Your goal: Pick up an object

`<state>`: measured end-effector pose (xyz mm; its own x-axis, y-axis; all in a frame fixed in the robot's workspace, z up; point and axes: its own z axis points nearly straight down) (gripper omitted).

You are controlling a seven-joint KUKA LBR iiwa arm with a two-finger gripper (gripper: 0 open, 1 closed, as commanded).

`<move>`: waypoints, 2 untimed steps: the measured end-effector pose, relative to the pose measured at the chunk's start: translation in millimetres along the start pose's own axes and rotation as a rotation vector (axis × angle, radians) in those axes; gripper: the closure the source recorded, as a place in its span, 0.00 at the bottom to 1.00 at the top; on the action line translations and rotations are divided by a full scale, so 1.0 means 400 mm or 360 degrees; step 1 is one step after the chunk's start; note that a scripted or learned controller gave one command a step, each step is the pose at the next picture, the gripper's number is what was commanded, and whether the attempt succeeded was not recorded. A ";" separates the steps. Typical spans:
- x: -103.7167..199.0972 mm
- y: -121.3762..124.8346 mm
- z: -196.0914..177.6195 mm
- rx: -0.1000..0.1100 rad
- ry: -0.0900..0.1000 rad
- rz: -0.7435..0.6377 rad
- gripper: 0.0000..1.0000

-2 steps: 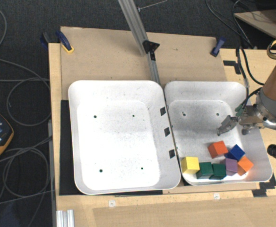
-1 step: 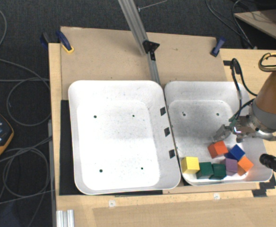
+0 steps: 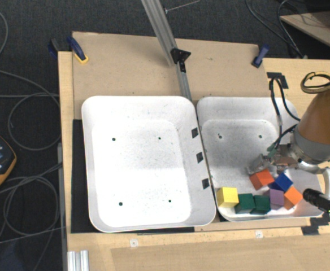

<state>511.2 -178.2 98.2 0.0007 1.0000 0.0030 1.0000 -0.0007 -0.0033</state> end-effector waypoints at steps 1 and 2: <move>0.001 0.004 -0.030 -0.0009 -0.0001 -0.0003 1.00; -0.018 -0.002 -0.182 -0.0016 -0.0009 -0.0002 1.00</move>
<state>510.8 -185.4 171.0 -0.0003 1.0000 -0.0025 1.0000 0.0003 0.0067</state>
